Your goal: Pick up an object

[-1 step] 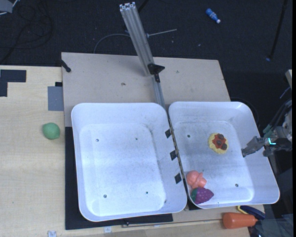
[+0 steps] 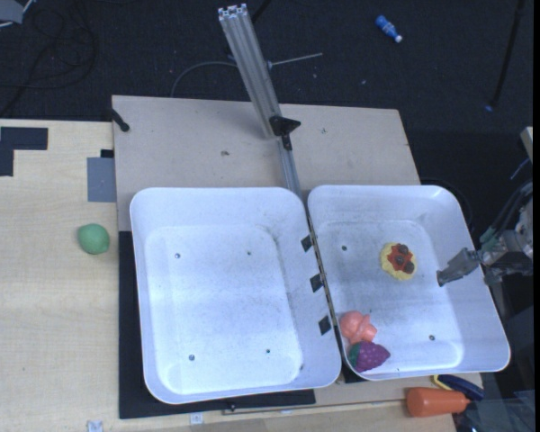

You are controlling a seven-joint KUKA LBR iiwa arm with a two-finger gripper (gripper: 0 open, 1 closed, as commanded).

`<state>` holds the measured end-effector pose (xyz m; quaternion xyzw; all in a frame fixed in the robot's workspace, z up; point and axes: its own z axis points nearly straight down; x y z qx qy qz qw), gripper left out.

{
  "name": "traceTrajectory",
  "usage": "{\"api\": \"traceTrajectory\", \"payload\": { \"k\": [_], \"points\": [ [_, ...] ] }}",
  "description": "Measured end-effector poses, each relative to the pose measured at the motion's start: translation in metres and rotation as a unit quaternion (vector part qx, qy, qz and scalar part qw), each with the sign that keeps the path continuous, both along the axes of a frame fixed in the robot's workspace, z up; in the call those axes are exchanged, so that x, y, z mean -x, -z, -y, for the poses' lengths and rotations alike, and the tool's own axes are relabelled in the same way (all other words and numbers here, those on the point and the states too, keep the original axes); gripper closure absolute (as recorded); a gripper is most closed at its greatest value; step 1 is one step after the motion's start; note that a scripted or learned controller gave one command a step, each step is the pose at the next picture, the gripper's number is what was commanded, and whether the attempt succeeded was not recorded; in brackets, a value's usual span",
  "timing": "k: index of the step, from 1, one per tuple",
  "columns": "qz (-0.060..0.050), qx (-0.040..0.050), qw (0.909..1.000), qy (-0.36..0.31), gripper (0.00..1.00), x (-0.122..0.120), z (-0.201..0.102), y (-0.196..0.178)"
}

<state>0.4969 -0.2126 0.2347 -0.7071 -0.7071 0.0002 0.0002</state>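
Note:
The right bin (image 2: 450, 207) holds three small toys. A yellow piece with a red top (image 2: 398, 260) lies near the bin's middle. An orange-pink piece (image 2: 357, 326) and a purple bunch of grapes (image 2: 370, 355) sit together at the bin's near left corner. My gripper (image 2: 454, 270) reaches in over the bin's right rim, a little to the right of the yellow piece and apart from it. Nothing shows in its grasp.
The left bin (image 2: 153, 214) stands beside the right one. A green ball (image 2: 94, 238) rests on the bench to the left of the bins. An orange carrot-like toy (image 2: 436, 400) lies in front of the right bin. A metal rail (image 2: 256, 70) slants in from behind.

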Motion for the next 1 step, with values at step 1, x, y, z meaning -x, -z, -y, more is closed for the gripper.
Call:
{"api": "traceTrajectory", "payload": {
  "k": [1],
  "points": [
    [-0.002,-0.0009,1.0,0.0,0.0,-0.0032,-0.0015,0.0619]
  ]
}}
